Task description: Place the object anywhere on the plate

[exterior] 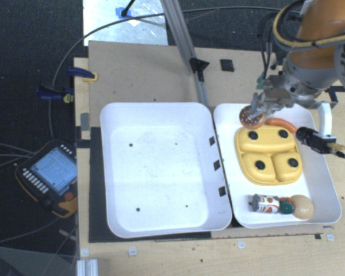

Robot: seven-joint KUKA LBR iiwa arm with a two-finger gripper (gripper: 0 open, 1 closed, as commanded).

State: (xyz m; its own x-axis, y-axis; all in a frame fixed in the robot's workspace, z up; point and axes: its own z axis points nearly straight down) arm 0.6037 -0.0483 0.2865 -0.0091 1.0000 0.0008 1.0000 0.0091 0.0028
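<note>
A yellow plate [268, 154] with three compartments lies in the right bin [325, 171]. Just beyond its far left corner is a small brown ring-shaped donut [249, 119], close to the bin's back wall. My gripper [258, 109] comes down from the right and its tip meets the donut's upper right edge. The tip covers part of the donut. An orange sausage-shaped piece [282, 123] lies along the plate's far edge, right of the donut.
At the right bin's front lie a small red and white can [264, 203], a green piece [286, 207] and a beige ball [302, 207]. The left bin [158, 165] sits beside it. A grey pole [181, 33] slants over the bench's back.
</note>
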